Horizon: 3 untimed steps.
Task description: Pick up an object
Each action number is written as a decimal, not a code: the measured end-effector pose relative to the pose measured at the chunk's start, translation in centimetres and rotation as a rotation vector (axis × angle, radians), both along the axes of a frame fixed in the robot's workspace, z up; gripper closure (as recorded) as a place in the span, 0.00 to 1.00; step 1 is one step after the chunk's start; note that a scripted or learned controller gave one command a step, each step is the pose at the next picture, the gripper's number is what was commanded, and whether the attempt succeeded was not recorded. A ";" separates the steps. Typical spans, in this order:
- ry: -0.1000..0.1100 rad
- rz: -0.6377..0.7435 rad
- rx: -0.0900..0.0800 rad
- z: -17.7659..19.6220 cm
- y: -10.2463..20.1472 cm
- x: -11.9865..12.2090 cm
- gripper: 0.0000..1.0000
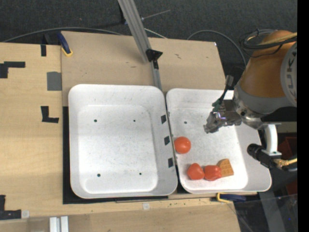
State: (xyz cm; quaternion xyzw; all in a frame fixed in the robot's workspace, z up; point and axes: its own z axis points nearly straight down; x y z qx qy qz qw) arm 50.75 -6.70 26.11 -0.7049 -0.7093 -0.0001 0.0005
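Note:
In the right bin (193,103) lie an orange ball (182,145), two red pieces side by side (195,171) (212,172) and a tan waffle-like block (225,167) near the front wall. My gripper (211,125) hangs over the right half of this bin, to the right of and slightly behind the orange ball and well behind the red pieces. Nothing shows between it and the bin floor. The grey and orange arm (265,81) comes in from the right and covers the bin's far right part.
The left bin (77,129) lies beside the right one, with black clips on the shared wall. A metal pole (137,28) slants in from the top toward the bins' back edge. Wooden bench surface surrounds both bins.

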 end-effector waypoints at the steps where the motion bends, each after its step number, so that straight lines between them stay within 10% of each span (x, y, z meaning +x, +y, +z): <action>1: 0.001 0.001 0.000 -0.2 5.7 1.2 1.00; 3: 0.001 0.000 0.000 -2.5 15.1 5.7 1.00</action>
